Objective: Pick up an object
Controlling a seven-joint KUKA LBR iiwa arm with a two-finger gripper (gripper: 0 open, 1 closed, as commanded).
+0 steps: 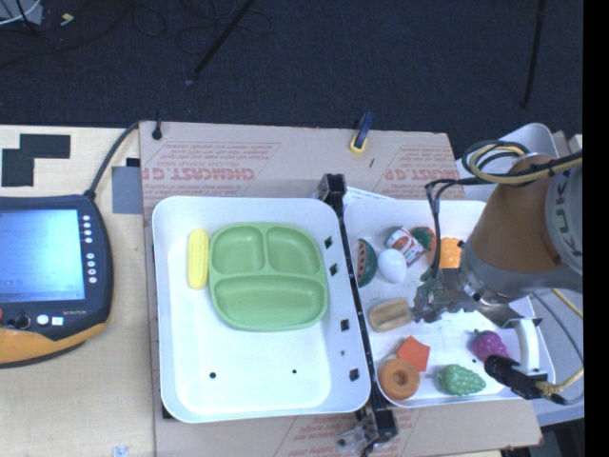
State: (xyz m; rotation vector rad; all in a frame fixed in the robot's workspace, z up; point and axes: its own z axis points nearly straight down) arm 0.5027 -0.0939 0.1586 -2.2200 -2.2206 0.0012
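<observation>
— Tan, bread-like piece (388, 313) in the right bin (533, 350) looks the likeliest target; the gripper (430, 305) hangs just beside it, and whether it is apart or together, I cannot tell.

— Risk?

— Crowding. The white egg (391, 265) and orange block (413, 353) lie near, so a slightly off descent could nudge the piece away or catch a neighbour instead.

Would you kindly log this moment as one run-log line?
gripper: low in right bin, beside tan piece | grasp: unclear | left bin: green tray, yellow corn
</observation>
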